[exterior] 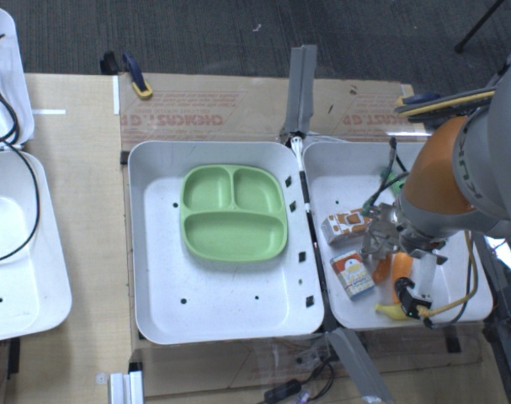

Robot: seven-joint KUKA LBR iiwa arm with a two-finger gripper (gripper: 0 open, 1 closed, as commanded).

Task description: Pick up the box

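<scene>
Camera view
Box: two small cartons [353, 274] [345, 225] are lying in the right bin [322, 179].
Gripper [378, 244]: hanging just beside them; claw state is proving impossible to tell.
Left bin [150, 251]: holding a green divided plate [234, 213].

Left shallow white plastic bin [154, 251], taken as landmark: a pale green three-compartment plastic plate [234, 212] lies flat inside it, toward the far wall, two small compartments on the far side and one long compartment on the near side. The right shallow white bin [322, 183] adjoins the landmark along a grey metal divider post [302, 91]. In that right bin, an orange object [401, 266] and a yellow, banana-like object [392, 311] lie near the front corner farthest from the landmark. Behind the landmark, brown printed cardboard [196, 108] covers the wooden bench [70, 141]; a blue and yellow clamp [137, 77] rests at its far edge.
</scene>
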